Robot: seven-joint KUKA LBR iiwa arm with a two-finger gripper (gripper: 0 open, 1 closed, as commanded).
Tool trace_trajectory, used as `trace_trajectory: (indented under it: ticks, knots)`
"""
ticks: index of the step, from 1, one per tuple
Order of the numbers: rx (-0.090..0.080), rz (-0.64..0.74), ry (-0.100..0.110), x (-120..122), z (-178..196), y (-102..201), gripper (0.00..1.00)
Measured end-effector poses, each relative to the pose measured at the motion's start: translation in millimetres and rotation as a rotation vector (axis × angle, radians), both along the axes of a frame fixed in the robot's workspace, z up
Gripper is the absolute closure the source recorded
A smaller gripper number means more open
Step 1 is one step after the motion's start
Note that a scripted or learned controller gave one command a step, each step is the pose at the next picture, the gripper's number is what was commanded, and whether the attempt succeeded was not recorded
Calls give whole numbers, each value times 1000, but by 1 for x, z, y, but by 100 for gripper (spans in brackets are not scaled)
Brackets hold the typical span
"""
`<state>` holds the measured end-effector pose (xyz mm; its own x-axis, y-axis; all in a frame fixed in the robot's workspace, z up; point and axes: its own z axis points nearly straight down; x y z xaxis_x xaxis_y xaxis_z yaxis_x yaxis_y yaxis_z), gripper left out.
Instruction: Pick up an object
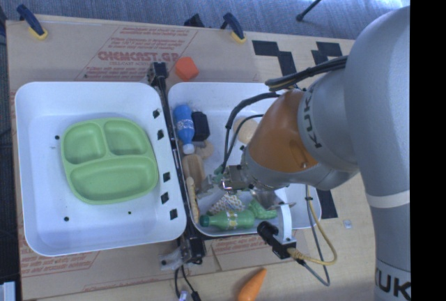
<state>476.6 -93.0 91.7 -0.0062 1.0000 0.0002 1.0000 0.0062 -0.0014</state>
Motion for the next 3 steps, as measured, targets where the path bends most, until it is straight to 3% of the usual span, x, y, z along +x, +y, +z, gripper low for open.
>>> trace_trajectory:
  ticks: [1, 2, 3]
  knots:
    - [0, 5, 2, 0, 10, 0, 100]
    - [0, 5, 2, 0, 9, 0, 0]
    - [1, 0, 1, 85, 0, -44, 0]
